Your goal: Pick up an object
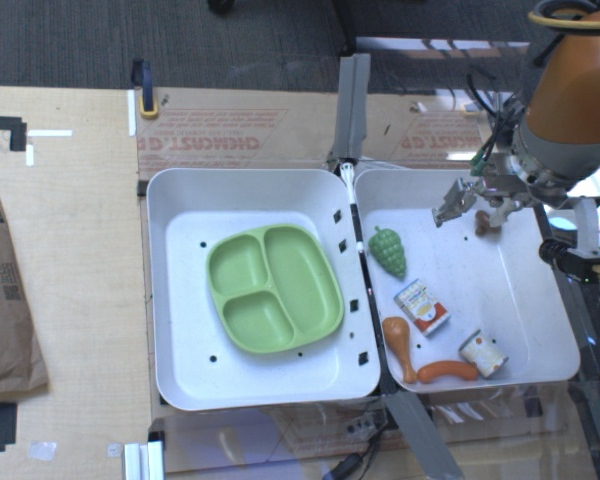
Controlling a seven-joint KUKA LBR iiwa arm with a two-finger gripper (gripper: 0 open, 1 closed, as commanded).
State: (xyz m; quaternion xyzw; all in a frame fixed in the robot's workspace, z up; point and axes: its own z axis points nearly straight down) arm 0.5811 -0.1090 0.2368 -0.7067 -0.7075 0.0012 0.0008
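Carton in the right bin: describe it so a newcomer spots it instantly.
Look in the right bin, near its middle. The carton lies below the green grapes and above the drumstick. It is the sole boxy item, white and orange with blue print.

A cardboard sheet (pixel 280 128) behind the bins carries red printed lettering, upside down and mirrored (too blurred to read reliably). A brown paper bag (pixel 5 288) at left has small, illegible print.
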